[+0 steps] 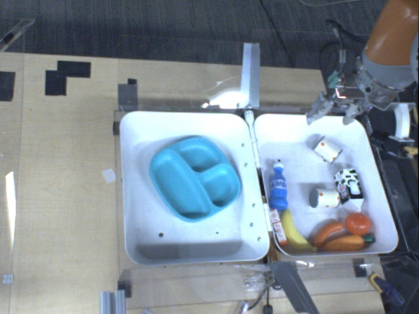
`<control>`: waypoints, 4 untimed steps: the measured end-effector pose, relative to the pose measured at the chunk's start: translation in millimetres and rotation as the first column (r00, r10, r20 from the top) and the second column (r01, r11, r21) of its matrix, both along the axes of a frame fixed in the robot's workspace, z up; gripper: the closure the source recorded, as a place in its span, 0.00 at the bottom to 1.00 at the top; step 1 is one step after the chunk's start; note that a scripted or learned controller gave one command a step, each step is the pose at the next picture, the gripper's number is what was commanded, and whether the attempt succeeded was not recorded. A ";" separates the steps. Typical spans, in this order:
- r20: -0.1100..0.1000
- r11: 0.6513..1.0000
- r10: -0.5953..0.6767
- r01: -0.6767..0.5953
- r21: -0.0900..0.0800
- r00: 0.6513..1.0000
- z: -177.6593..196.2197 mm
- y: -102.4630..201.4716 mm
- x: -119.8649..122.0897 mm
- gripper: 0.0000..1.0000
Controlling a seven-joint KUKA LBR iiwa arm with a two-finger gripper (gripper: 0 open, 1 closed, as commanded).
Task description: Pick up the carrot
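Fingers (332,112) spread apart, gripping nothing, I hovered over the far rim of the right bin (380,175). My carrot (342,243) lay down in that bin's near corner, wedged against the tomato (358,224) and just beside the banana (292,231), well apart from me.

Lighting's pretty even and bright from overhead, with a hot glare patch on the back rim of the left bin (222,100). Soft shadow pools along its near wall. Whole frame is a bit soft (low-res, grainy).
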State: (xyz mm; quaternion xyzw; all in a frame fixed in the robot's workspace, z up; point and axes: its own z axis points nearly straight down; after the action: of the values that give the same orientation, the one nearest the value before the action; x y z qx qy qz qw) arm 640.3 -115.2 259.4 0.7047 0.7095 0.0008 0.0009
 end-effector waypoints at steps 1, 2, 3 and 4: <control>0.000 1.000 0.000 0.000 0.000 1.000 0.1 0.0 0.0 0.00; 0.003 0.978 -0.208 0.208 0.001 0.978 -163.8 30.5 5.7 0.00; 0.002 0.913 -0.407 0.407 0.001 0.913 -121.3 33.3 29.7 0.00; -0.014 0.855 -0.519 0.519 -0.001 0.855 -169.4 32.8 28.1 0.00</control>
State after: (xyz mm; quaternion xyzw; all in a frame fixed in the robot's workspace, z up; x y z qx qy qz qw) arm 668.5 -82.5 90.0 0.8699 0.4932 -0.0033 -0.0046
